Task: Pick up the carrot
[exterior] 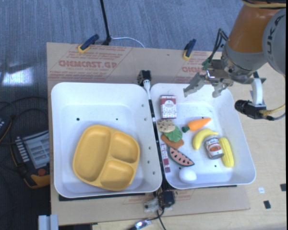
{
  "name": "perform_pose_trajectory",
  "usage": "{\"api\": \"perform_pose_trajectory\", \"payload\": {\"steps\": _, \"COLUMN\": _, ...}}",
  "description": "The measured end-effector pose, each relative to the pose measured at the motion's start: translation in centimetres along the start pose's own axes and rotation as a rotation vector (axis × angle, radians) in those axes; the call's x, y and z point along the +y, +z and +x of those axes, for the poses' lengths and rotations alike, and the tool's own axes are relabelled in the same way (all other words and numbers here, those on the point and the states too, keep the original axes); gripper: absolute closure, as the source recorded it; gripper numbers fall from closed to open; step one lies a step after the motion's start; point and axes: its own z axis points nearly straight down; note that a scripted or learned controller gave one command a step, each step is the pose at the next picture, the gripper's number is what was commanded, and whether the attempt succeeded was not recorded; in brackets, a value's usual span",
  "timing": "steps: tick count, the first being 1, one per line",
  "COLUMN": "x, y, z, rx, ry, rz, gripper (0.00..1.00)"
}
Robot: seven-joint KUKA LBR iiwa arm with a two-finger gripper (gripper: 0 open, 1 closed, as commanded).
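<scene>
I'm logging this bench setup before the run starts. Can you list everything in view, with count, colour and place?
bins: 2, white, side by side on the board
divided plate: 1, yellow, left bin
carrot: 1, orange with green top, right bin centre
red box: 1, red and white, right bin, far left part
banana: 1, yellow, below the carrot
can: 1, red label, between banana and corn
corn: 1, yellow, right of the can
sandwich: 1, tan, green and orange, right bin's left side
watermelon slice: 1, red with green rind, near side
egg: 1, white, near edge
clamps: 2, yellow and blue, board's far edge
gripper: 1, grey, open, above the right bin's far edge
</scene>
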Motion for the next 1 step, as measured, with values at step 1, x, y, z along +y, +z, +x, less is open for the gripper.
{"api": "perform_pose_trajectory", "payload": {"steps": 1, "x": -3.54, "y": 11.04, "z": -4.69, "rx": 0.001, "ry": 0.368, "rz": 0.008, "gripper": 0.00}}
